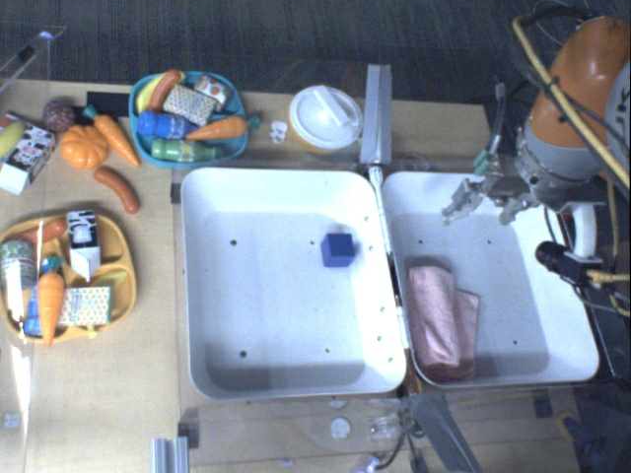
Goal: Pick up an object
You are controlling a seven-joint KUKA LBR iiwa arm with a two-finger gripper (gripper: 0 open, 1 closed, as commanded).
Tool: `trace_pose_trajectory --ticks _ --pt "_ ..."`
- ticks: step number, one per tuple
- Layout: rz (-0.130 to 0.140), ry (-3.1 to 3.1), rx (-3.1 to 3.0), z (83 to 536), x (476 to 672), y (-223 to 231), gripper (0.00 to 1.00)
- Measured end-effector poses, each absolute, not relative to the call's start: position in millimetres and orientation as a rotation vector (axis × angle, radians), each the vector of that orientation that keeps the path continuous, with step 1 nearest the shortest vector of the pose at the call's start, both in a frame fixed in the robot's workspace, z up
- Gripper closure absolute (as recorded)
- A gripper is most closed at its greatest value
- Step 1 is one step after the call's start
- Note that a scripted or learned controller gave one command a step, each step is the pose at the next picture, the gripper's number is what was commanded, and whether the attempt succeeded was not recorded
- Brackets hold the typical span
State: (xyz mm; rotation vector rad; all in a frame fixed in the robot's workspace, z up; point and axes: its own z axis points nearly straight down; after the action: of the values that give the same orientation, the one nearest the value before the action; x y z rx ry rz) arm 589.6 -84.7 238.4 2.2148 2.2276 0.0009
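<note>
A small blue cube (338, 248) lies in the left bin (217, 294), toward its right side. A folded pink cloth (441, 320) rests in the right bin (552, 343), near its front left corner. My gripper (485, 201) hangs over the back of the right bin, above and to the right of the cloth. Its fingers are spread apart with nothing between them. The grey arm with the orange band (589, 62) reaches in from the right.
Left of the bins sit a blue bowl (187, 118) of toy food, a yellow plate (69, 279) of toy food and loose toy vegetables (94, 146). A white lidded container (326, 118) stands behind the bins. Cables (577, 264) hang by the right bin's edge.
</note>
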Motion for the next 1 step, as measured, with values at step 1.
trace_pose_trajectory --ticks 1 --pt "0.000 2.318 2.121 167.7 548.7 -89.0 0.00"
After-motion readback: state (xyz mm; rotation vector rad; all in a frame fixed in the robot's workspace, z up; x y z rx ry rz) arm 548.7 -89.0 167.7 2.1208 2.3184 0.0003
